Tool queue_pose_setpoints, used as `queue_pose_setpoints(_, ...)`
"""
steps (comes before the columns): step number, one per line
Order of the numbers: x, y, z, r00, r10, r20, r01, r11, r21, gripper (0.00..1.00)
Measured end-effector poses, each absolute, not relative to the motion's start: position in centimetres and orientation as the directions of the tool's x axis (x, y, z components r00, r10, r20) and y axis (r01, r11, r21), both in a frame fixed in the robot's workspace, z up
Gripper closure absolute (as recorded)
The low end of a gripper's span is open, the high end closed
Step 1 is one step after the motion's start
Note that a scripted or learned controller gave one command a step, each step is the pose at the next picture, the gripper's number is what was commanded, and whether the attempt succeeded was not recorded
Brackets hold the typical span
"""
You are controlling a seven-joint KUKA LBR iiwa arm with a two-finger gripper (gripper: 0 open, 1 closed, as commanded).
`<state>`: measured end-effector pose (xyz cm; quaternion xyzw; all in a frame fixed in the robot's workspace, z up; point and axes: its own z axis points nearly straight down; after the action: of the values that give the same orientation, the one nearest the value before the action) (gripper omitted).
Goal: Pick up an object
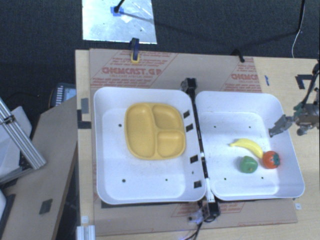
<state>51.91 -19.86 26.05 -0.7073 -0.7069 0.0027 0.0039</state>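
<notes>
Bench (82, 149): light wood top, with a sheet of brown printed cardboard (165, 69) under both bins. Dark carpet lies beyond the bench's far edge, with a shiny metal plate (119, 14) on it. An aluminium frame (17, 134) stands off the bench's left edge.

Left bin (107, 184): white, shallow, holding a yellow divided tray (154, 130) near its centre, set slightly toward the far wall.

Right bin (220, 109): white, shallow, joined to the left bin along a black clipped seam (197, 144). Three items sit grouped in its near right quarter. A banana (247, 146) lies farthest from the near wall. A green fruit (248, 164) sits just below it, touching or nearly so. A tomato (270, 159) sits just right of the banana's end, close to the right wall.

Gripper (278, 127): at the right bin's right wall, above and to the right of the group, apart from all three items. Nothing is seen between it and them. Whether it stands apart or together cannot be told; the part is small and dim.
</notes>
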Motion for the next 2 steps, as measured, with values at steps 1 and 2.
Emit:
queue_pose_setpoints(1, 52.1, -19.8, 26.7, -0.003, 1.000, -0.001, 1.000, 0.003, 0.002, 0.00)
queue_pose_setpoints(2, 51.4, -20.4, 21.3, -0.001, 1.000, 0.001, 1.000, 0.001, -0.002, 0.00)
